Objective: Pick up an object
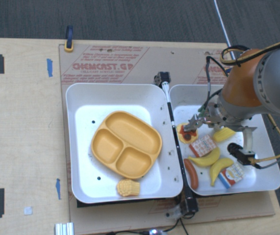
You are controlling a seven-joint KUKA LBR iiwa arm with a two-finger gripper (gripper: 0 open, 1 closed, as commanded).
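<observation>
Arm: we see the grey arm (pixel 272 77) with its orange band reaching in from the right and bending down over the right bin (pixel 272 180).
Gripper: we place the gripper (pixel 194 124) low over the right bin's upper left part, close to the wall the two bins share.
Gripper state: we cannot tell how it stands; its tip is small and dark against the clutter, and we see nothing clearly held in it.
Just below the gripper: a round yellow and red toy food piece (pixel 185 134) lies right at the tip; we cannot tell whether they touch.
Below and to the gripper's right: a small red and white packet (pixel 203 145), and past it two bananas (pixel 204 159), one curved across, one pointing down toward the bin's near wall.
Right of the gripper: a pale yellow piece (pixel 224 134) lies partly under the wrist.
Further below: a red sausage (pixel 192 174) lies along the right bin's left wall, and a red, white and blue packet (pixel 230 175) sits beside the lower banana.
Left of the gripper, across the shared wall: the left bin (pixel 76 131) bears a yellow divided plate (pixel 126 144) with three compartments.
Far below-left of the gripper: a small yellow corn-like piece (pixel 128 187) rests near the left bin's front wall, just beside the plate's edge.
</observation>
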